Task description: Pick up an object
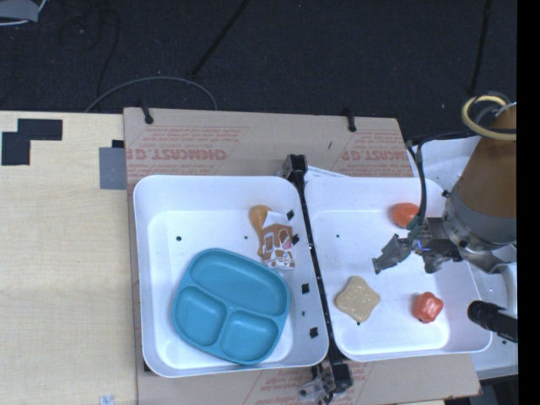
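Your gripper (393,255) hovers over the right bin (371,199), jaws spread apart and holding nothing. The tan toast piece (357,299) lies at its seven o'clock, the red pepper (428,308) at four, the orange ball (405,214) at one.

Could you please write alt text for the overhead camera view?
A grey arm's pincer hovers over the right bin, which holds a tan toast piece and two orange-red items. The left bin holds a blue divided plate.
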